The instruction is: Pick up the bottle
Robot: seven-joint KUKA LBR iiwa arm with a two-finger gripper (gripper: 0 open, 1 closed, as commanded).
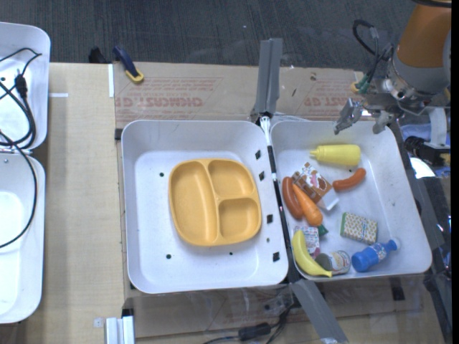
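- Bright, even overhead light; the white bins (136, 213) nearly wash out.
- Shadows fall soft and short under the yellow tray (215, 201).
- Focus is fair, slightly grainy; far floor stays dim.

A robotics lab: a desk (79, 192) topped with cardboard (193, 92); two white bins (136, 192) of toy food; loose cables (18, 113) left; grey carpet (179, 13) beyond.

arm: enters upper right, orange band up | tool (364, 119): fingers spread, holding nothing

Two bins (136, 192), one yellow tray (215, 201), two bottles (336, 154), one banana (307, 256)
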